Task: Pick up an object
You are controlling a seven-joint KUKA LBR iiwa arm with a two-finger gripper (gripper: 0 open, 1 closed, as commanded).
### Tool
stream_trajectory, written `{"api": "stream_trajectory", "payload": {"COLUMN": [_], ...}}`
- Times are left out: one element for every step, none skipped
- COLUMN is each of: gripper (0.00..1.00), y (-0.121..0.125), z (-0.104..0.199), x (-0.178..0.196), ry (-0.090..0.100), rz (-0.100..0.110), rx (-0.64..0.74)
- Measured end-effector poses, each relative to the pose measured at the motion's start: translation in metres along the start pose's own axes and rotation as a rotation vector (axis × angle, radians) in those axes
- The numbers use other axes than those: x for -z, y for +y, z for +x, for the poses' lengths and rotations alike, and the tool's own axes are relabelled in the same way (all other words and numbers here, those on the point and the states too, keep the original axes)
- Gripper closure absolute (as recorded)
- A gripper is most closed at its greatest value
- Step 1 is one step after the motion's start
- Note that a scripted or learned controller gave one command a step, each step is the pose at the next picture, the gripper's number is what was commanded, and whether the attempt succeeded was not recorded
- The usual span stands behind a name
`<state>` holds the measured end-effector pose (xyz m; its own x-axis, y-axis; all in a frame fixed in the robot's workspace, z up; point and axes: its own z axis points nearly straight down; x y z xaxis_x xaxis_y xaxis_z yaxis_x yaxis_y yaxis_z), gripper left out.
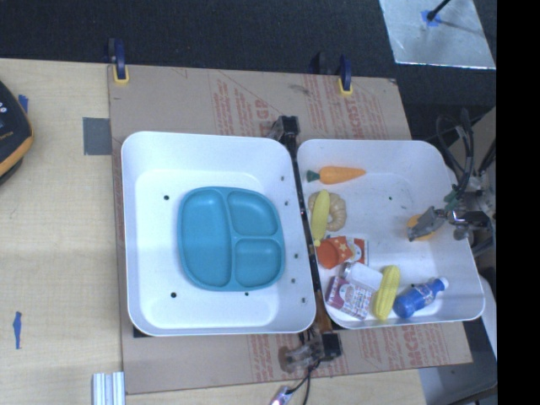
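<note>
Metal pincer [424, 224] sits low at the glossy white right bin's [447, 298] right side, fingers closed on a small orange piece [419, 224]; a smooth plastic carrot [341, 175] lies apart.

My gripper [422, 224] reaches in from the right edge of the camera view, low and close to the surface beneath it. The dark tip points toward the left, and my wrist trails off behind it to the right, tangled in cables and mostly cut off by the edge. Only this last stretch of my arm is in view, lying nearly level rather than coming straight down. Something small and orange sits right at the tip, but I cannot tell whether I grip it or merely touch it.
</note>
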<state>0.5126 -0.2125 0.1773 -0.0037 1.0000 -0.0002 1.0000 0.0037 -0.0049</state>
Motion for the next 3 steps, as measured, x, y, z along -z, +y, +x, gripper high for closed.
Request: {"api": "stream_trajectory", "payload": {"gripper": [0.0, 0.0, 0.0], "y": [0.047, 0.09, 0.057], "z": [0.004, 0.042, 0.0], "x": [-0.086, -0.085, -0.065], "ry": [0.0, 0.0, 0.001], "rz": [0.0, -0.003, -0.002], "rx": [0.002, 0.003, -0.001]}}
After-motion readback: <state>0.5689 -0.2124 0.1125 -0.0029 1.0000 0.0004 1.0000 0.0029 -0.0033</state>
